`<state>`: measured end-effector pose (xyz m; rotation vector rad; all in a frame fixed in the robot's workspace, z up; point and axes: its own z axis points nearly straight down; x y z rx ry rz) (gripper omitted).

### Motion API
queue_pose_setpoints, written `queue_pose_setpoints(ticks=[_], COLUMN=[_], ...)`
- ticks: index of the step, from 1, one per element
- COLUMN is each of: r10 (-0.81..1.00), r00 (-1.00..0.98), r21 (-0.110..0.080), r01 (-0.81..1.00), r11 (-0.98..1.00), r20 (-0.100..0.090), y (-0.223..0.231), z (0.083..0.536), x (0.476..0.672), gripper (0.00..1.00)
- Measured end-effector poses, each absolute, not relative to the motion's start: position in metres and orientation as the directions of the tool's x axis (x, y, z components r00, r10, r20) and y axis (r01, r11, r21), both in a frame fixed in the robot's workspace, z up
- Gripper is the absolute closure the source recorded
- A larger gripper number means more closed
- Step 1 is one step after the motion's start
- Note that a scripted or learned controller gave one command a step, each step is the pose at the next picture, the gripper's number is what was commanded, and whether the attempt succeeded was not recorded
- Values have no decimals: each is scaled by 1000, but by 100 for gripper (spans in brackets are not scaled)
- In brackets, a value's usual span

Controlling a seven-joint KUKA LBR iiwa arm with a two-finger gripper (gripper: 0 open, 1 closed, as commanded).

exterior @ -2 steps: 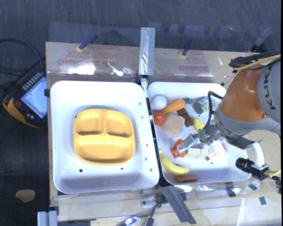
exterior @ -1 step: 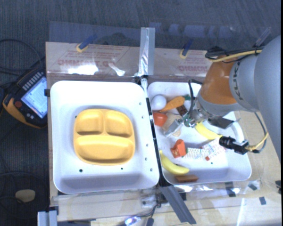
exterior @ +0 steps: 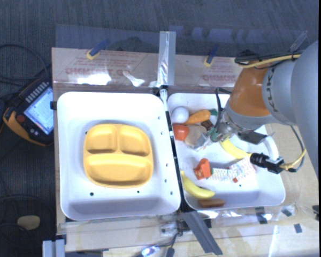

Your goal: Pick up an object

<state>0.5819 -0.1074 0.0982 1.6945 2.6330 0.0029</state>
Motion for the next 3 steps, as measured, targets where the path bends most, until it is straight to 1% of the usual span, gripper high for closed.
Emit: queue_pose_setpoints(ticks=[1,2,3], r10=[999,998,1000], r00=[-52,-63,-15], r21=[-7,-4,-5], r01=[999,998,1000], r11=[52,63,15], r20=[-4,-4,-4], y=[-102,-52,-71], z=[115,228,232], x=[642,664,615], gripper=[100,100,100])
